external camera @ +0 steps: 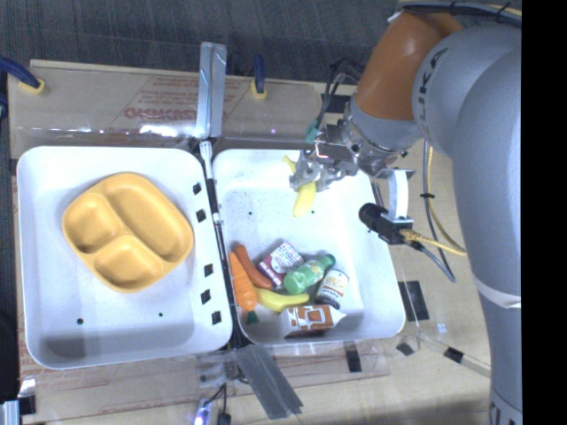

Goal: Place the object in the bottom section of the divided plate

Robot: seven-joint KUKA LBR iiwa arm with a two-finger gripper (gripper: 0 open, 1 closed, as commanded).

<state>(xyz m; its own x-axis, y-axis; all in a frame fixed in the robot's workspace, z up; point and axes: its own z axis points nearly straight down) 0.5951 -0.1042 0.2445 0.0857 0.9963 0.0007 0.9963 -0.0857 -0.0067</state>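
So the arm point(461, 104) comes in from the right side of the frame, big grey body with the orange band sitting near the top right. Its gripper point(312, 173) hangs over the upper middle part of the right bin point(376, 304), and there's a small yellow object point(303, 200) right at its tip, hanging down from it toward the bin floor. It looks like a little banana or something similar, one end up at the fingers and the other end pointing down-frame. Honestly the fingers are too cluttered and small for me to say how wide they are or whether they actually pinch the yellow thing, so I can't call it a grip.

The divided plate point(127, 229) is way over in the left bin point(44, 326), roughly centre-left of the frame. It's yellow-orange with three sections, and the bottom section has nothing in it. So the yellow object is well apart from it, in the other bin entirely.

Lower in the right bin there's a pile of toy food bunched together: a carrot point(244, 286), a second banana point(279, 300) lying across the bottom of the heap, a green bottle point(306, 275), a small can point(334, 285), a white-and-red packet point(284, 258) and a brown carton point(310, 319) at the bottom edge.
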